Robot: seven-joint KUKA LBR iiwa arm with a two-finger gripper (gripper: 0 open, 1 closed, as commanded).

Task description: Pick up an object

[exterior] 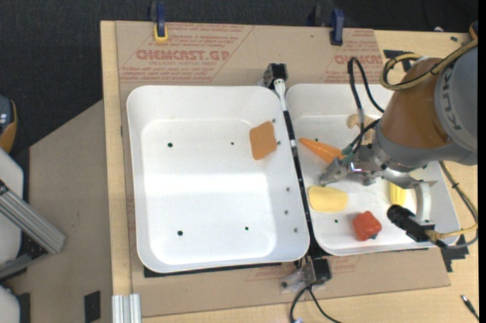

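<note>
Camera view puts the gripper [334, 171] low in the right bin [334, 238], fingers spread and holding nothing. Just below it lies a pale yellow, smooth, likely light piece [328, 199]; just above, a slim orange carrot [320, 150], best pinched mid-length.

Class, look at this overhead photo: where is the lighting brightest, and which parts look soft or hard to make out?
Camera view: glare washes out the floor of the left bin; the gripper looks soft and cluttered, its outline unclear; the orange piece stays sharp, casting little shadow.
</note>
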